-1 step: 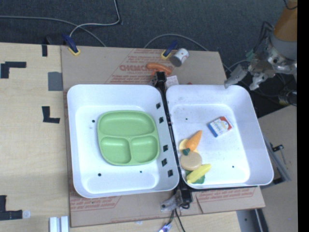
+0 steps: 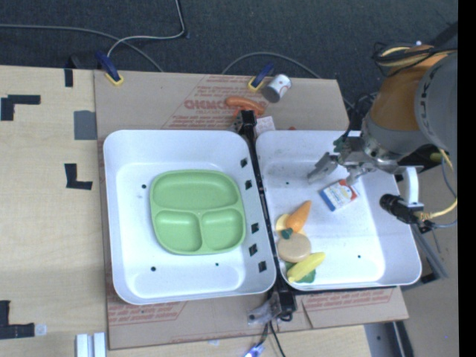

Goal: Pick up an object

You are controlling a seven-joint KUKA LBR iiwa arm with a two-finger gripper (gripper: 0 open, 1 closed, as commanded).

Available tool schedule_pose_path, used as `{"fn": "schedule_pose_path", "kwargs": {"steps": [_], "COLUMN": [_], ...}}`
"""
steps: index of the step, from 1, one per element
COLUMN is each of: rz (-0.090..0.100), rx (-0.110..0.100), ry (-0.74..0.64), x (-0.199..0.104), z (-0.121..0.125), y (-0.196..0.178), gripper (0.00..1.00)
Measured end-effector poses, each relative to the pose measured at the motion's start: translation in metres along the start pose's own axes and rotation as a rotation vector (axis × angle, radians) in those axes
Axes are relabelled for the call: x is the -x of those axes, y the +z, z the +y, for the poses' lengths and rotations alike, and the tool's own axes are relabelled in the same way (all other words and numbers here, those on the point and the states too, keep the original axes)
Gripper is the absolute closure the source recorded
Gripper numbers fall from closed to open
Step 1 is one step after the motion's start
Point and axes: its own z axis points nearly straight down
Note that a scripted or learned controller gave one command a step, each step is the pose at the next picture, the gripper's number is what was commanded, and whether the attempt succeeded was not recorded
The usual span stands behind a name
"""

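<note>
We hover our gripper (image 2: 338,171), jaws spread and released, just above the small blue-and-white packet (image 2: 339,195), lining up a grasp.

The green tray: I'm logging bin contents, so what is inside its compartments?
The green tray lies in the left bin; all three compartments show bare green, with nothing in them. The bin floor under the tray is covered.

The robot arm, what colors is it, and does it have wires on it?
The arm is grey with a wide orange band above the wrist. Yellow and black cables loop over its top. Its gripper is small, grey metal, with two thin fingers.
</note>
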Motion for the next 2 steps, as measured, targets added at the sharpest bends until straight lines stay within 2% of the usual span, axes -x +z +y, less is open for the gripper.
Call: {"fn": "schedule_pose_path", "kwargs": {"steps": [1, 2], "rz": [-0.002, -0.003], "rx": [0.009, 0.010], "ry": [-0.001, 0.000], "x": [-0.0239, -0.0229], "z": [-0.0320, -0.0317], "y": [0.0691, 0.0592], "gripper": [0.00, 1.00]}}
